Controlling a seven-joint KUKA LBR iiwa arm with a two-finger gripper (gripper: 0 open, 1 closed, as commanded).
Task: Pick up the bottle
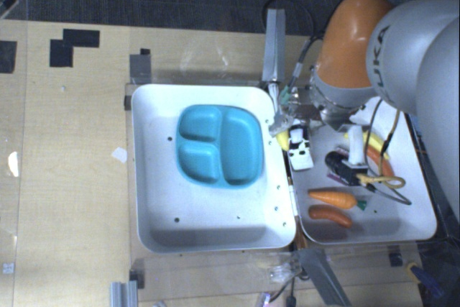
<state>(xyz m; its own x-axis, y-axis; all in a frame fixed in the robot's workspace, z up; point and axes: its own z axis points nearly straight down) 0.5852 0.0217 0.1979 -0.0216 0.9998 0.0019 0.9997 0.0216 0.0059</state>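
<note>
Rightward, grey arm (420,39) with an orange band, looming over the right bin (424,226), wrist lowered toward that bin's rear left corner. Alongside, touching wall to wall, left bin (151,226) with a blue divided tray (219,144) lying in its middle. Down at the wall between the two bins, gripper (291,131), its hardware too cluttered to read: apart or together, cannot tell. Well inside the right bin and apart from the gripper, white bottle (356,145), just beside a yellow-orange item (375,149) and behind the scissors (381,183). Nearer the front, carrot (334,198), then a small brown sausage-like piece (330,214).
</note>
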